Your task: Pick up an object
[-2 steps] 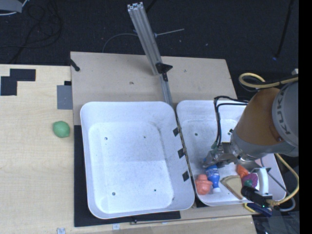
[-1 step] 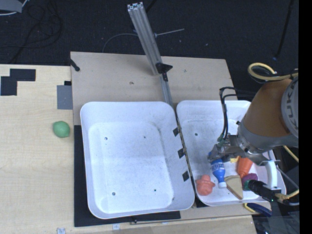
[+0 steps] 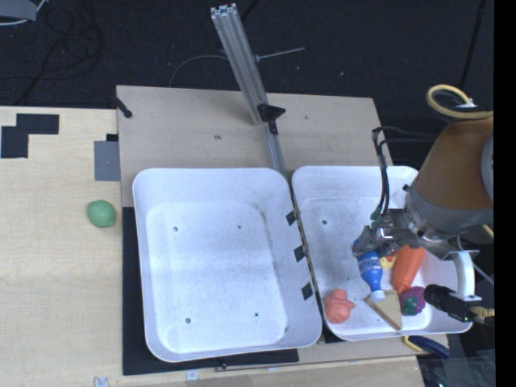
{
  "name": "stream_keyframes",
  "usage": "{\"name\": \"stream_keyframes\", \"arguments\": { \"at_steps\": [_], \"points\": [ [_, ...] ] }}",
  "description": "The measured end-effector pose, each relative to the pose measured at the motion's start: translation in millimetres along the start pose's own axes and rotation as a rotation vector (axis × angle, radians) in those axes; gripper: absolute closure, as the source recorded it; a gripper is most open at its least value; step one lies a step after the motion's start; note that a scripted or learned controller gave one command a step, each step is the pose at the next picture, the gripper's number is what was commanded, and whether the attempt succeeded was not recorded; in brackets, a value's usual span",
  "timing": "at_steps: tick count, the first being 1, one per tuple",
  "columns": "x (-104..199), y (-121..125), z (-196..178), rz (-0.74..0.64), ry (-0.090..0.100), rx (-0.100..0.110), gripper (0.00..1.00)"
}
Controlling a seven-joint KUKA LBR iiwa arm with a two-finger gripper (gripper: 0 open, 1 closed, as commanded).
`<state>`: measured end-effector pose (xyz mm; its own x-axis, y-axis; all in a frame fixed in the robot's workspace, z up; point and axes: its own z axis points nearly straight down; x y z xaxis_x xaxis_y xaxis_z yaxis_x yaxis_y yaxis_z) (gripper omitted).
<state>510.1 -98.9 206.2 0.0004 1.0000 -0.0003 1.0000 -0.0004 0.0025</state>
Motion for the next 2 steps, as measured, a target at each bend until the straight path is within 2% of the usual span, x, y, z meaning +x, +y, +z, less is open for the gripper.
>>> {"name": "stream_keyframes", "arguments": {
  "at_steps": [1, 2],
  "points": [
    [0.9, 2.6, -41.6, 0.0, 0.0, -0.001, 1.0],
    [42.2, 19.0, -36.1, -0.003, 0.0, 0.004, 1.0]
  ]
}}
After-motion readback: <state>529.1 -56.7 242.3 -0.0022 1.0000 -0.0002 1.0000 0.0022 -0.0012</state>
